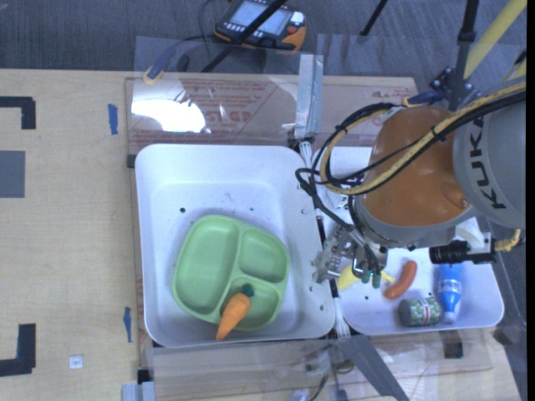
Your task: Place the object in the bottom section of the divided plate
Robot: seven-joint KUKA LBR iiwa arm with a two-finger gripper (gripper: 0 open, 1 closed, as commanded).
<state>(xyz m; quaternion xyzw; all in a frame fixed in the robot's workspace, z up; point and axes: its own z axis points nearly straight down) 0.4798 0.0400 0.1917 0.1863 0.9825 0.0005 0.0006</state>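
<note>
A light green divided plate (219, 256) lies in the left bin (167, 182). An orange toy carrot (234, 312) with a green top rests in the plate's bottom section, its tip poking over the plate's front rim. My gripper (344, 264) hangs over the left edge of the right bin (485, 312), just right of the wall between the two bins. It is well to the right of the plate and the carrot. Cables and the orange wrist band (414, 174) cover much of it from above.
In the right bin lie a red-orange sausage-shaped toy (401, 278), a blue bottle (450, 291), a small green can (419, 310) and a yellow piece (351, 279) under the gripper. The arm covers that bin's upper part.
</note>
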